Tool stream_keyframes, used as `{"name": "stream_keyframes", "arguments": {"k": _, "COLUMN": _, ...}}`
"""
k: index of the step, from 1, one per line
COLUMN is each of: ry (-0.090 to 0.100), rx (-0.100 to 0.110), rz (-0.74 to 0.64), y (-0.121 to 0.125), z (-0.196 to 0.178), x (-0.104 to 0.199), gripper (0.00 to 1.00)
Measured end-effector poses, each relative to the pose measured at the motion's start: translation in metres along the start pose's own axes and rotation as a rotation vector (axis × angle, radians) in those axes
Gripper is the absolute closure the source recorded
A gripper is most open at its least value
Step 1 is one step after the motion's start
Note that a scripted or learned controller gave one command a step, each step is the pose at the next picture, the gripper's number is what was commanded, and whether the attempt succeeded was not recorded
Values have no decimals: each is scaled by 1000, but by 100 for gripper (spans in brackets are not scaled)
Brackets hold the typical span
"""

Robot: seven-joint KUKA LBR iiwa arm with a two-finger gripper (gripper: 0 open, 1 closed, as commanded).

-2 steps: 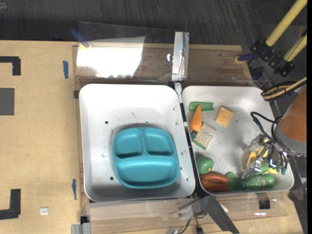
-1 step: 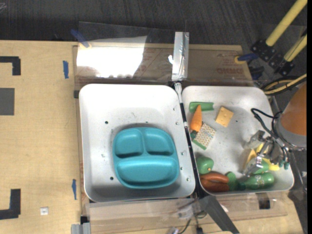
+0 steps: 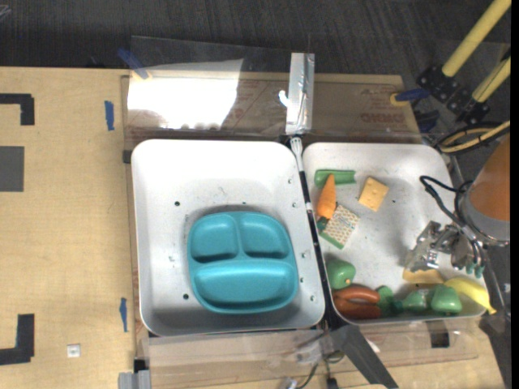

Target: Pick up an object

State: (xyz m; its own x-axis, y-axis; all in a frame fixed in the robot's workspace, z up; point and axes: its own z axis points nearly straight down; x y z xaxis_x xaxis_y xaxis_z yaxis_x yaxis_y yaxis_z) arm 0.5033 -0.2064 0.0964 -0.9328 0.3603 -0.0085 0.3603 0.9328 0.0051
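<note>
Camera view, looking down: left bin (image 3: 154, 217) holds a teal divided tray (image 3: 241, 259), sitting toward the near side. Right bin (image 3: 389, 156) has the loose items. Green stick (image 3: 336, 176) at the far left corner, orange carrot-shaped piece (image 3: 326, 197) just below it, touching a checkered square piece (image 3: 340, 226). Tan cracker-like square (image 3: 373, 194) sits apart, mid bin.

Along the near edge: green pepper-like item (image 3: 340, 272), a red-brown item (image 3: 356, 301) beside it, then green pieces (image 3: 413, 300), a rounded green one (image 3: 445, 299), and a yellow banana-like item (image 3: 469, 290) at the right corner.

Arm comes in from right; orange band (image 3: 496, 194) visible at edge. Gripper (image 3: 431, 254) is low over the right side of the right bin, just above a tan wedge-like piece (image 3: 423, 275) and near the banana. Fingers: cannot tell if spread or closed, too cluttered. Nothing visibly between them. Black cable (image 3: 438, 186) loops over the bin's right rim.
</note>
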Motion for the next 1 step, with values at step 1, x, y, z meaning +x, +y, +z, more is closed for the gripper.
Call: {"name": "stream_keyframes", "arguments": {"k": 1, "ry": 2, "rx": 0, "rz": 0, "y": 0, "z": 1, "x": 0, "gripper": 0}}
